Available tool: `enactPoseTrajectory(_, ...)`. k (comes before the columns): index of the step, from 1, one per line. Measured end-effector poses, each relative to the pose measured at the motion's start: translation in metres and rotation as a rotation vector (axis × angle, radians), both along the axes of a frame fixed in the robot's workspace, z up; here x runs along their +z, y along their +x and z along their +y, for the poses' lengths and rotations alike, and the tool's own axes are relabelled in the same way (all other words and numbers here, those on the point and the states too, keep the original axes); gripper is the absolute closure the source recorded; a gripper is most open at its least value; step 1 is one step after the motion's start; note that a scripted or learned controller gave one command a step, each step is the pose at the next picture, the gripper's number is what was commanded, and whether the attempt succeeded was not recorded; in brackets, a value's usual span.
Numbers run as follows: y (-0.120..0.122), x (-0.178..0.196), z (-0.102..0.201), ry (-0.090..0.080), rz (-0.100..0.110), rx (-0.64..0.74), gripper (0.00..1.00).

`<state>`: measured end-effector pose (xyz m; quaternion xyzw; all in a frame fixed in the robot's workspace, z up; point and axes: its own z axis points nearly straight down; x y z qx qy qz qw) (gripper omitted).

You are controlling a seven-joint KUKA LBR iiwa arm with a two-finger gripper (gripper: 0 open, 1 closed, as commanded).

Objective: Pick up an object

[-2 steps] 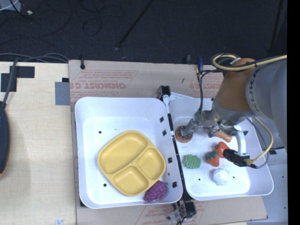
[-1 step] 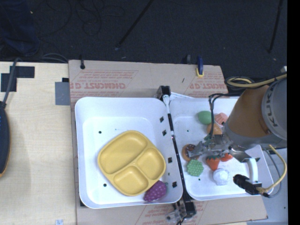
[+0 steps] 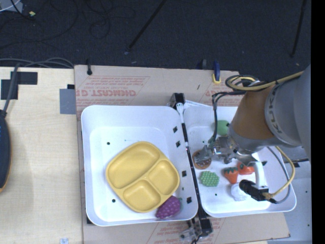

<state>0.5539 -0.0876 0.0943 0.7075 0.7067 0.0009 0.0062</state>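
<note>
My gripper [image 3: 209,152] hangs low over the left part of the right bin [image 3: 284,200], under the orange-banded wrist [image 3: 252,117]. Just below its tip lies a small brown round item [image 3: 202,162], very close to it; whether they touch is unclear. A green knobbly piece [image 3: 208,178] lies in front of that. A red and orange item [image 3: 232,174] and a white lump [image 3: 237,192] sit to the right, partly under the arm. A green ball [image 3: 222,127] shows behind the wrist.
The left bin [image 3: 96,136] holds a yellow divided plate [image 3: 143,176] and a purple grape bunch [image 3: 169,207] at its front right corner. A black-clipped divider [image 3: 187,151] separates the bins. Cables [image 3: 277,187] loop off the arm over the right bin.
</note>
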Motion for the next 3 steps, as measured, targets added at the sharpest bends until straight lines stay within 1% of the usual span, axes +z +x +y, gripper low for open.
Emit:
enactPoseTrajectory(1,0.001,0.012,0.002,0.012,-0.001,-0.008,1.00)
enactPoseTrajectory(2,0.033,0.101,0.060,-0.012,-0.002,-0.002,1.00)
enactPoseTrajectory(3,0.025,0.276,0.075,0.008,-0.005,0.003,1.00)
